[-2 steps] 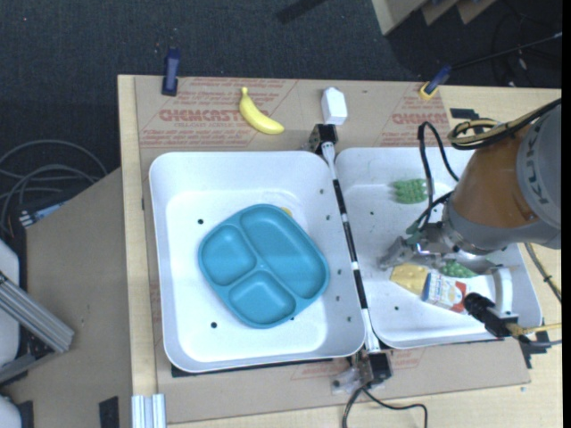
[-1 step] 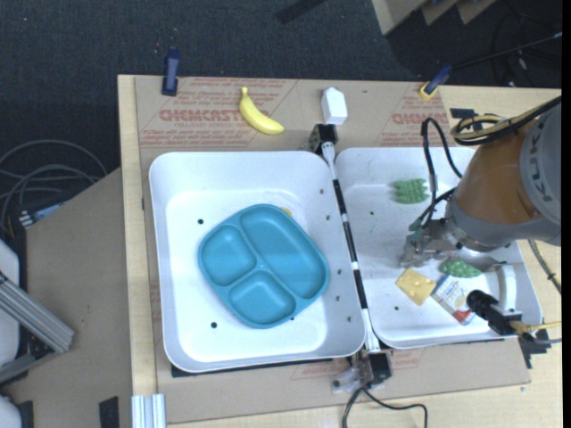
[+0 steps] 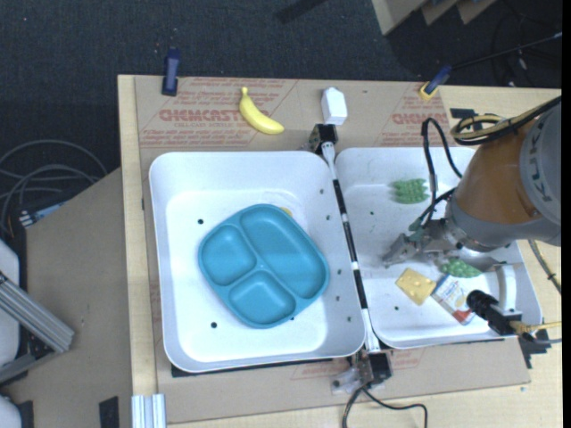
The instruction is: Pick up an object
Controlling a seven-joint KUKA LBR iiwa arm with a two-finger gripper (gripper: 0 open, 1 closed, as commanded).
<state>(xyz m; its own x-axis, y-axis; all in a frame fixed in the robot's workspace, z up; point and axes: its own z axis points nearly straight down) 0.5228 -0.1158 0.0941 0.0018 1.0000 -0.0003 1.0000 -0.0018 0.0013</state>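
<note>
Cheese wedge awaits pickup

Cheese wedge lies just below the gripper in the right bin. Whether the gripper is released or clenched cannot be told; nothing looks lifted, so the pick remains undone.

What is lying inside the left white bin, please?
The left bin holds a blue divided plate. A bit of something yellowish peeks out at the plate's far edge; the plate covers the rest.

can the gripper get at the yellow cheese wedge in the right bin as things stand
Probably yes. The gripper hangs low in the right bin, just up-left of the yellow cheese wedge, and nothing lies on the wedge or between them.
</note>
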